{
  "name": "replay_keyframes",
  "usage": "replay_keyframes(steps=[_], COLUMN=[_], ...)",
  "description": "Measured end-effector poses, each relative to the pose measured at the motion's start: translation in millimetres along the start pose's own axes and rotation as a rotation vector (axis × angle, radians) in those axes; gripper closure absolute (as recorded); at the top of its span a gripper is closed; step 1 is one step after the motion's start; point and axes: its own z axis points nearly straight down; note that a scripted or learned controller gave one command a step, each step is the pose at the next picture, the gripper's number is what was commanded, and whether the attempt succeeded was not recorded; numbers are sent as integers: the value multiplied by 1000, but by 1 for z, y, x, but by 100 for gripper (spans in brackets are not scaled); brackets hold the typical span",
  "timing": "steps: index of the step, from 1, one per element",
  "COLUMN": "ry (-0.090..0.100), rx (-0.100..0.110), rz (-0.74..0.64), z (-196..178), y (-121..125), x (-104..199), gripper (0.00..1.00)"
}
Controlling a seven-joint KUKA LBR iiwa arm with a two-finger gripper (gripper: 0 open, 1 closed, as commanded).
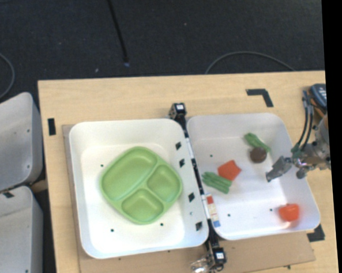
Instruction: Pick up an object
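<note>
The right bin [246,226] holds several small objects. A red-orange block [229,170] lies near its middle, with a green ridged piece [216,182] just left of it. A small green piece [254,140] and a brown round object [257,155] sit further back. Another red-orange object [289,212] rests in the front right corner. My gripper [284,168] hangs over the bin's right side, right of the brown object and apart from it. Nothing shows in its grasp.
The left bin [90,236] bears a green divided plate [141,184]. A ridge with black clips [191,178] separates the two bins. The arm's cables [309,124] rise at the right edge of the bench.
</note>
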Motion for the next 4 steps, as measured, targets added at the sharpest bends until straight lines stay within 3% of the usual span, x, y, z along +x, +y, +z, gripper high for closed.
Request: replay_keyframes(steps=[2, 3, 4], ry=[1, 0, 0], rx=[4, 2, -2], rz=[4, 7, 12], z=[105, 124, 113], y=[0, -1, 1], x=[5, 4, 3], gripper=[0, 0, 100])
